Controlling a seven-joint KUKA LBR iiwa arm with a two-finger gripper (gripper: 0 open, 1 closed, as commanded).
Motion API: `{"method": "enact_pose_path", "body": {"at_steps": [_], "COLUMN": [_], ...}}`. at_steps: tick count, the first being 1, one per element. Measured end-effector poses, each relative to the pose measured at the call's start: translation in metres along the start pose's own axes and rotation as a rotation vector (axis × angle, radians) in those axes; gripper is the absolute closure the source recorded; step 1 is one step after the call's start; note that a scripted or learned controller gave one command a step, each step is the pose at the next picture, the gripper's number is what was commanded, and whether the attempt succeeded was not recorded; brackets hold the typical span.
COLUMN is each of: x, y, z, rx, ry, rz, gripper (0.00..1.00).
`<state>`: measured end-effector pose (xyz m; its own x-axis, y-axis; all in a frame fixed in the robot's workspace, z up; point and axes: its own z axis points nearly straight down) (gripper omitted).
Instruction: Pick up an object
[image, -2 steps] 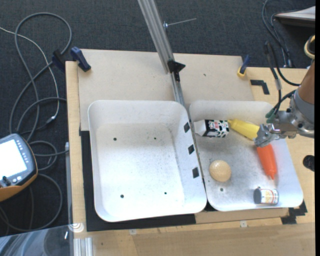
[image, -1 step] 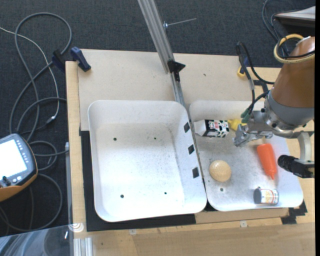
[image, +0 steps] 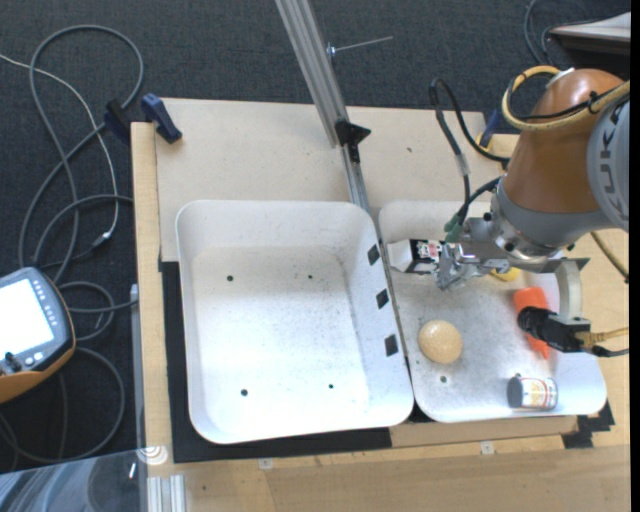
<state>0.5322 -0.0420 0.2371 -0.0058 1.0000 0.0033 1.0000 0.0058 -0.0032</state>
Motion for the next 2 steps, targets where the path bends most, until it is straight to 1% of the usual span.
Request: {"method": "enact_pose_path", "body": {"at_steps": [1, 2], "x": [0.057, 0.106], "y": [0.005, 0.015], "z": [0.01, -0.002], "rx": [0.001, -0.005], "ry": [0.0, -0.001], "rz": [-0.001, -0.001], "gripper": [1.0, 1.0]}}
